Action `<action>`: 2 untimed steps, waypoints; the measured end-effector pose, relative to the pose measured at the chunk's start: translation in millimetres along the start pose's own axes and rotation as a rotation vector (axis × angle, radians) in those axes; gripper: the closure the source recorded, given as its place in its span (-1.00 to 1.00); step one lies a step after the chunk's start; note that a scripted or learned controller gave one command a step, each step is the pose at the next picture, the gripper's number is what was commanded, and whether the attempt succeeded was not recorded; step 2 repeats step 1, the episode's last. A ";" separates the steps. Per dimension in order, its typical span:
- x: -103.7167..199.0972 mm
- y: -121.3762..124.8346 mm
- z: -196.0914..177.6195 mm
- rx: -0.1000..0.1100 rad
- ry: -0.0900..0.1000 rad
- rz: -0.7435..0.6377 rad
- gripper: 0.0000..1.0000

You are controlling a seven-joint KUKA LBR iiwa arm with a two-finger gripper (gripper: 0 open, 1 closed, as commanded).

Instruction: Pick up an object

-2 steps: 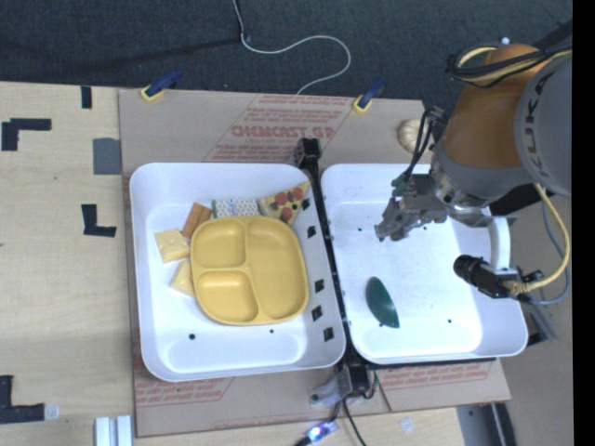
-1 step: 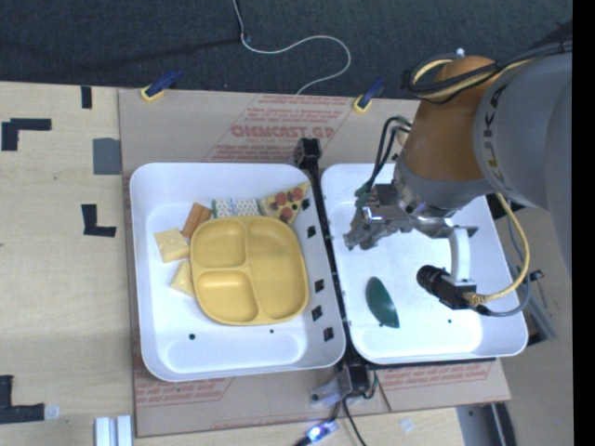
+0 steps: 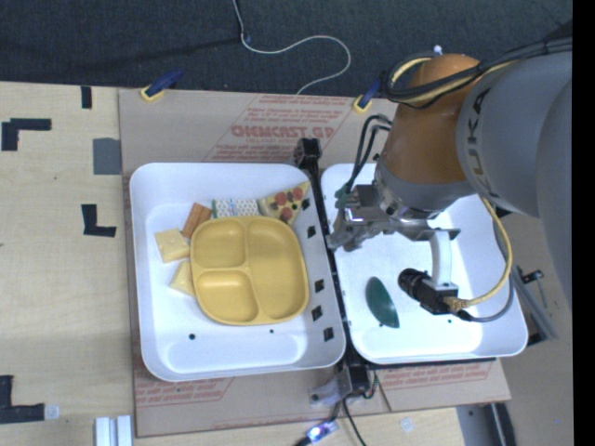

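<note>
Handling looked easy enough for the small dark green, leaf-shaped flat object [image 3: 382, 303] that lay on the floor of the right-hand shallow white plastic bin [image 3: 483, 342], toward its near left corner and close to the divider between the bins. Judged from its thin, low profile, it was probably light and perhaps a little flexible, so weight would not trouble a pick; the difficulty would be that it sat almost flush with the smooth bin floor, leaving little edge to catch. A pinch across its narrow width, near the middle, seemed the best hold, since its tapered ends would likely slip out.

In appearance it was a matte teal-green oval, pointed at both ends, with its long axis running slightly diagonally. It was alone in that bin, apart from the arm's own hardware.

The grey arm's two-finger gripper [image 3: 351, 223] hung over the left part of the right bin, above and behind the green piece and not touching it. Whether it was open or closed could not be told from this slanted view, as the wrist body crowded it.

The left-hand white bin [image 3: 153, 342] held a yellow three-compartment plastic plate [image 3: 249, 269] resting over several tan and patterned flat pieces [image 3: 173, 245].
</note>
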State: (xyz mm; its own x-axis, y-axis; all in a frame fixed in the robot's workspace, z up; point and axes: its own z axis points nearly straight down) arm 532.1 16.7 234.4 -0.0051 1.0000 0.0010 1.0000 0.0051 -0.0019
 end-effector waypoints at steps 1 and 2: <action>-4.9 -5.1 19.9 0.003 -0.002 0.004 1.00; -4.9 -5.1 19.9 0.003 -0.002 0.004 1.00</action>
